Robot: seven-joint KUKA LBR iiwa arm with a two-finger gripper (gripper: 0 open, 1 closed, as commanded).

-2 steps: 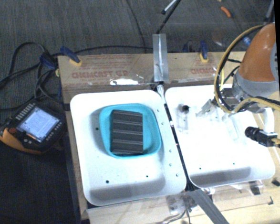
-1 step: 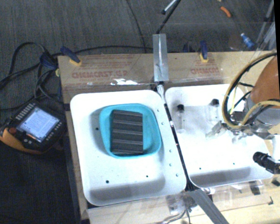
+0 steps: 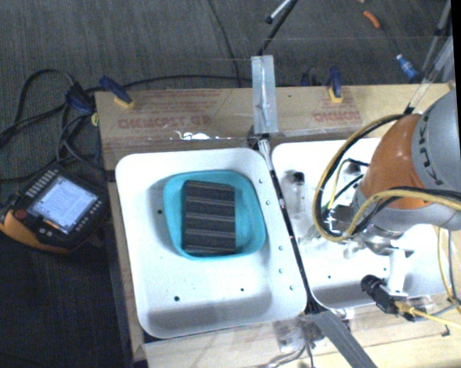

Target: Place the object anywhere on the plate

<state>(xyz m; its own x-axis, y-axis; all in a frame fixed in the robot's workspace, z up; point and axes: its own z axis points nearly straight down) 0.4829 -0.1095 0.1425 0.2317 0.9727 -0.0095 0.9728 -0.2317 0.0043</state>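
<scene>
— Gripper [image 3: 374, 249] first: where is it?
— Over the right bin [image 3: 332, 290], near its middle, under the grey arm [image 3: 442, 172] that comes in from the right. The wrist covers it from above, so I cannot tell if it is apart or together, and I see nothing held in it.
— What is around the wrist?
— The orange band [image 3: 398, 160] is just above it, and yellow and black cables [image 3: 325, 188] loop out on its left side, over the white floor of the bin.
— Anything else in that bin?
— A small clear thing [image 3: 298, 186] lies near the left wall, apart from the arm. It is too small to say what it is.
— And the object?
— The dark grey ribbed block [image 3: 209, 216] lies flat on the teal plate [image 3: 252, 217], about in its middle. The plate sits in the left bin [image 3: 207, 299], toward the back, well apart from the gripper.
— Outside the bins?
— A cardboard sheet [image 3: 171, 116] is behind them, and a handheld control unit [image 3: 59, 207] with a lit screen lies on the dark floor at the left.
</scene>
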